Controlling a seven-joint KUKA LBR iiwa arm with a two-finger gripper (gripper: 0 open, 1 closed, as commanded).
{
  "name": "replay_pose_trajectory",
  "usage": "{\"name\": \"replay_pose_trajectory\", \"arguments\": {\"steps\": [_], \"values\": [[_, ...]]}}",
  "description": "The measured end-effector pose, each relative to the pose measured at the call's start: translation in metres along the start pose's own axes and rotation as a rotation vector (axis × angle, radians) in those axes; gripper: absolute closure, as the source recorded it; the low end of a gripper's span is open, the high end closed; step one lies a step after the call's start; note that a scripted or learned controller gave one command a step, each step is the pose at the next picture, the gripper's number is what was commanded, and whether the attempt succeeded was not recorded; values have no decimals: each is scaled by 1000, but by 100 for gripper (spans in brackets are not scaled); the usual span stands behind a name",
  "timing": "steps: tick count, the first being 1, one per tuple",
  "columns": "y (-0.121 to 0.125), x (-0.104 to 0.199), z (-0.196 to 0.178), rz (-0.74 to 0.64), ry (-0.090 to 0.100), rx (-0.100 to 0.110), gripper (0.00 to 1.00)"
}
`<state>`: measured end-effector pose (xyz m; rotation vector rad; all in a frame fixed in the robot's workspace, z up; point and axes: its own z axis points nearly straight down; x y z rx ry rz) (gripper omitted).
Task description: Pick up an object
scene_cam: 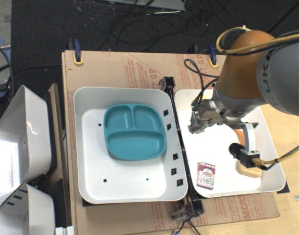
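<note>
The claw (197, 123) hangs low over the far left part of the right bin (271, 180); whether it is wide or narrow cannot be told from this slant. The likeliest thing to pick, a small printed card packet (206, 175), lies flat on the bin floor nearer the camera than the claw and slightly to its right, well apart, its long axis running roughly toward the claw. A teal divided plate (135, 131) sits in the left bin (85, 131), off to the claw's left.

Smooth teal plastic tray (135, 131) in glossy white bin (88, 180) (bench (120, 67) looks like printed cardboard).
</note>
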<state>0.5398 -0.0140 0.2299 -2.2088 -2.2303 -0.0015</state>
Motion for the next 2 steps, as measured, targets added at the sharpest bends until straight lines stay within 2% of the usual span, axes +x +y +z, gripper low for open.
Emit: {"name": "replay_pose_trajectory", "arguments": {"steps": [1,2], "values": [[2,48,-7,1,-1,-2,100],[5,100,5,1,-2,0,100]]}}
